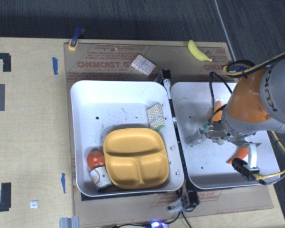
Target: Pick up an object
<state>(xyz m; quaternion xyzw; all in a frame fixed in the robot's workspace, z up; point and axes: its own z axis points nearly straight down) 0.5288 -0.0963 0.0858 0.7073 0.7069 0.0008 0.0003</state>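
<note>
gripper (195, 138) mid right bin (199, 175), floor open leftward

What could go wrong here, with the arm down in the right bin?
Two risks, as a guess. The gripper hangs low over bare floor of the right bin, while the orange pieces lie partly under the arm, so a grab here may close on nothing. The yellow tray in the left bin is wide and crowds the can against the wall, so both look hard for two fingers to grip.
</note>
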